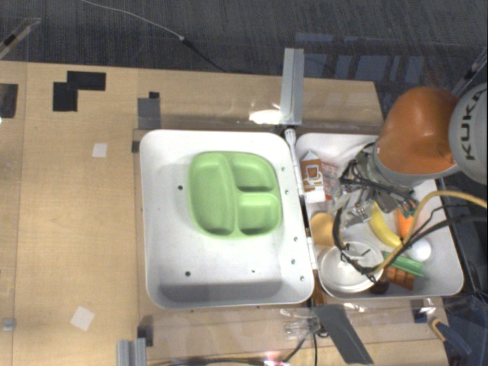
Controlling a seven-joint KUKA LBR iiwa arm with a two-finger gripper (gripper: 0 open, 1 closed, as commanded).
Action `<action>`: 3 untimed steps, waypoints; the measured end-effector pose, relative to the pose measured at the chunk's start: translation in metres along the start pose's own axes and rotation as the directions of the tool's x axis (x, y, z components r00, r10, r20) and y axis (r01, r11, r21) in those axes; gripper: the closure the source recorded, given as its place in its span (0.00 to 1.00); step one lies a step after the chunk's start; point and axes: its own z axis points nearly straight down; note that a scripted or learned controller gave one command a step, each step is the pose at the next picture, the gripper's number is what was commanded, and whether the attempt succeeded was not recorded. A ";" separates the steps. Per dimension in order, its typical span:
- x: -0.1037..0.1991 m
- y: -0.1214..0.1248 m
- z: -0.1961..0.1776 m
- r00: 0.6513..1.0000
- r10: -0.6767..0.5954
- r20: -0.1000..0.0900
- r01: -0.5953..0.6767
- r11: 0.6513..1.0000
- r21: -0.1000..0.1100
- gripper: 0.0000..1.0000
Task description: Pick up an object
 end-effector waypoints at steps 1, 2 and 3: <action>-0.039 -0.059 -0.117 0.986 -0.164 -0.017 0.164 0.986 -0.013 1.00; 0.049 0.056 -0.114 0.986 -0.163 -0.025 0.162 0.986 -0.023 1.00; 0.058 -0.018 -0.136 0.956 -0.293 -0.023 0.292 0.956 -0.022 1.00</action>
